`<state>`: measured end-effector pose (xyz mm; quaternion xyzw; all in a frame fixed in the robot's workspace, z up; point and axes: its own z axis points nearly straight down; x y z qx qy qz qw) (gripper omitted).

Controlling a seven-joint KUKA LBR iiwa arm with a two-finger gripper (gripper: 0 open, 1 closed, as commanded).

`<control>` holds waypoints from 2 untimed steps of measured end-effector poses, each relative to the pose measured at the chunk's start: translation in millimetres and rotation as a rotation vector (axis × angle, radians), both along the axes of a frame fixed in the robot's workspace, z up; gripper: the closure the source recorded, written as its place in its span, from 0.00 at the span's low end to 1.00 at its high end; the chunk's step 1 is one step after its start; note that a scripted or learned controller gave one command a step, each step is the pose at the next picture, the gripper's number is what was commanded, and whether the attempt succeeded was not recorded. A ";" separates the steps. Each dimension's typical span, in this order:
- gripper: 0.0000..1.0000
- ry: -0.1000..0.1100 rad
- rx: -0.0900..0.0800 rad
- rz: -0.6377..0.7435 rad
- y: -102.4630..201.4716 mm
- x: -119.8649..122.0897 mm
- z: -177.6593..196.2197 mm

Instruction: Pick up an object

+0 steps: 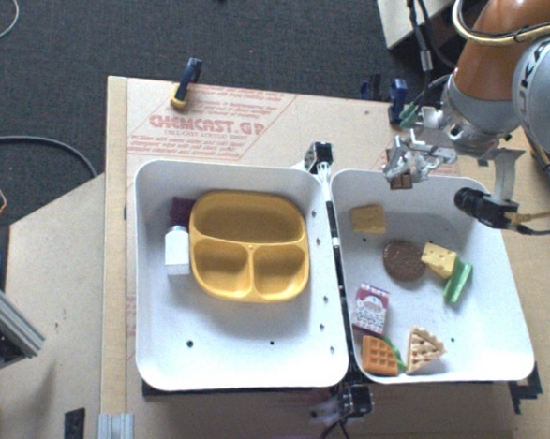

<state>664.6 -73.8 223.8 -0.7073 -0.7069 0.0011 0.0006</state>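
dark carpet surrounds a plywood bench [234, 127] that bears two shallow white bins side by side. left bin [153, 346] holds a yellow divided tray [249, 245], with a small white bottle [177, 249] touching its left edge and a dark purple item [182, 207] just behind the bottle. right bin [507, 319] holds a tan square block [368, 218], a brown round cookie [404, 259], a cheese wedge [437, 259] beside a green stick [457, 282], a red-and-white carton [370, 310], an orange waffle [379, 355] and a pale waffle slice [425, 349]. the grey arm [511, 61] reaches in from the right; its gripper [405, 173] hangs over the right bin's far rim, above the tan block, pinching a small dark brown object [402, 180] between its fingertips.
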 end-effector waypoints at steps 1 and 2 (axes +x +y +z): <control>1.00 -0.006 -0.001 0.001 3.4 2.5 9.1; 1.00 0.000 0.000 0.000 3.8 -5.7 6.7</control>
